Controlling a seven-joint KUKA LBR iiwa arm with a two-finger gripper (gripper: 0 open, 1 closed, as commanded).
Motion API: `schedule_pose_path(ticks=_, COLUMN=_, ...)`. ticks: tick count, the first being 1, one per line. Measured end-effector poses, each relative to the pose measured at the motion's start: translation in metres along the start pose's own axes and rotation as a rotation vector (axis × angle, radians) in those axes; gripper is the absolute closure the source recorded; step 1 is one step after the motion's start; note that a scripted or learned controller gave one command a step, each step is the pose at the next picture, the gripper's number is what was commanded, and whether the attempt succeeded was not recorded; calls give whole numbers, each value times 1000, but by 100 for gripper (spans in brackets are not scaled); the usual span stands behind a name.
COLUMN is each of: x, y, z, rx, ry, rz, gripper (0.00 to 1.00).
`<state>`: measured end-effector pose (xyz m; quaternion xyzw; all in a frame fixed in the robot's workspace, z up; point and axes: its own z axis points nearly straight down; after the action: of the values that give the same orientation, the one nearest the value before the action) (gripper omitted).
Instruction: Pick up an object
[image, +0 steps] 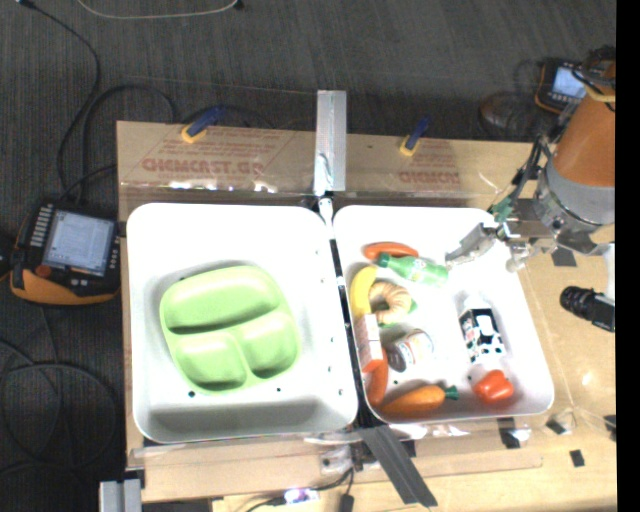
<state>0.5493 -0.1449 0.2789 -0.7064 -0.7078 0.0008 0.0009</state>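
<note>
The right bin (530, 300) holds several toy foods. Among them are a green bottle (415, 268), a banana (360, 288), a tan bread roll (391, 298), a small can (410, 348), a black-and-white bottle (480, 331), a red pepper (492, 385) and an orange carrot (412, 400). My gripper (490, 252) hangs over the bin's upper right part, just right of the green bottle. It is open, with one grey finger (465, 247) pointing left and nothing between the fingers.
A green divided plate (228, 325) lies in the left bin (150, 240). A red-orange piece (390, 250) sits at the back of the right bin and a red box (368, 340) leans on the divider. A pendant (62, 250) rests off the bench's left side.
</note>
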Motion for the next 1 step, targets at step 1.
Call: schedule_pose_path(ticks=1, x=-67, y=-23, z=92, rx=0, ry=0, rz=-41, gripper=0)
